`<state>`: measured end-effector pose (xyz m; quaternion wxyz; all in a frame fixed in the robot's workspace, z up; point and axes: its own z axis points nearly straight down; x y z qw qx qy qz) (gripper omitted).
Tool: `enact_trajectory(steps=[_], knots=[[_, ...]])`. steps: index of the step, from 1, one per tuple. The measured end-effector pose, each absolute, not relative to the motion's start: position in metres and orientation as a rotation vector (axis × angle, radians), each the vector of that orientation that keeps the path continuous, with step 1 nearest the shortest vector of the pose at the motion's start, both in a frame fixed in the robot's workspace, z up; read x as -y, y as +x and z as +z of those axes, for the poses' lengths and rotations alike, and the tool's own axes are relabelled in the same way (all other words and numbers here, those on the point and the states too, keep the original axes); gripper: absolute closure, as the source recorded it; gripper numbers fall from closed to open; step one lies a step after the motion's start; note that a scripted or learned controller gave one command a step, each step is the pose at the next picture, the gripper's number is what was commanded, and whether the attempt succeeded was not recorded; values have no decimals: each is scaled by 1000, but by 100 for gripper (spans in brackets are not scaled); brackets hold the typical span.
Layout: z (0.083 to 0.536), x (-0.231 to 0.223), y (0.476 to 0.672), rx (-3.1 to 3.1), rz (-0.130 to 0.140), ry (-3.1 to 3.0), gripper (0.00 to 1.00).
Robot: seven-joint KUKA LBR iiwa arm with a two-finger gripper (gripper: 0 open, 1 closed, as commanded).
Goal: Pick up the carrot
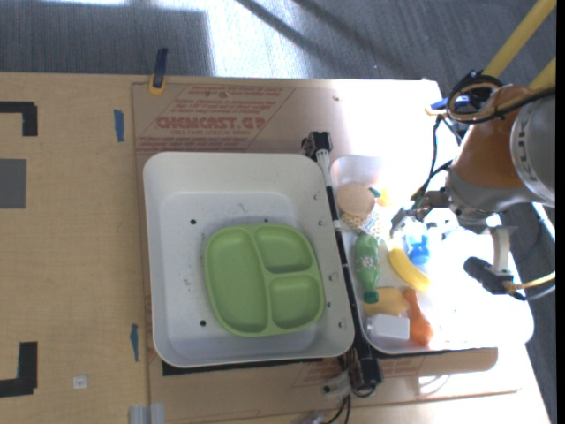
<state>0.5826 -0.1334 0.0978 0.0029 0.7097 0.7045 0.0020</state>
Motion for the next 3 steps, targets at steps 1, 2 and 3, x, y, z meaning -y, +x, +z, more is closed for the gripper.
enact_trajectory(steps=[1,2,3], knots=[[92,102,483,-2131,16,2298,0],[144,92,480,-1710,4,2633,0],[92,97,484,-1977,13,2435,0]])
